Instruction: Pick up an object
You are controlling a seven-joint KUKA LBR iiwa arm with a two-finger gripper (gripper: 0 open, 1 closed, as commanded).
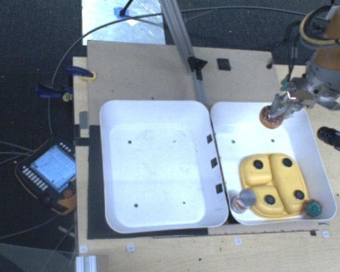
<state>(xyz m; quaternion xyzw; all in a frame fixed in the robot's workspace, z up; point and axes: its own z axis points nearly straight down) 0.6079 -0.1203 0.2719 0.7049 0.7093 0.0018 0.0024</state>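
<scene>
Claw (279, 107), finger state not discernible, sits at the right white bin's (232, 126) far edge, touching a small round brown object (270, 118); large yellow moulded plastic piece (272, 185) lies nearer.

The arm reaches in from the right, its gripper (279, 107) low over the far part of the right bin (320, 146), with a small round brown object (270, 118) right at its tip. Nearer in the same bin lies a yellow tray (273, 184) with dark dots, a small grey knob (246, 198) at its left corner and a green ball (312, 208) at its right. The left bin (110, 152) sits beside it on the bench (141, 72). A handheld controller (50, 169) lies off to the left
</scene>
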